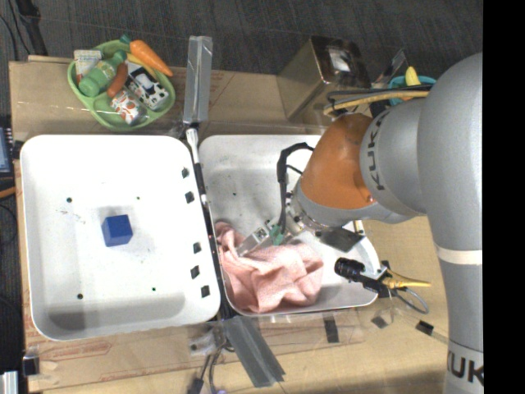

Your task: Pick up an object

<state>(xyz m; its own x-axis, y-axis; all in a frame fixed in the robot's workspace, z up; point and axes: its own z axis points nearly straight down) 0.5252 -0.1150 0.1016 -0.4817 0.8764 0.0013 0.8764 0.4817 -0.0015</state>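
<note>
A pink cloth [271, 273] lies crumpled in the near part of the right bin [238, 167], a soft, towel-like heap with folds and rumpled edges, its left side pressed up toward the divider between the two bins. The gripper [269, 235] sits low at the cloth's upper edge, just above the folds; whether it is clenched, released or grasping any of the fabric cannot be told from this angle. Above it the arm [385, 167] bends in from the right, its orange band over the bin's far half. In the left bin [49, 220] a small blue cube [117, 229] rests alone near the middle, well apart from the cloth. Beyond the bins, a green bowl [123, 84] holds toy foods, a carrot among them.
</note>
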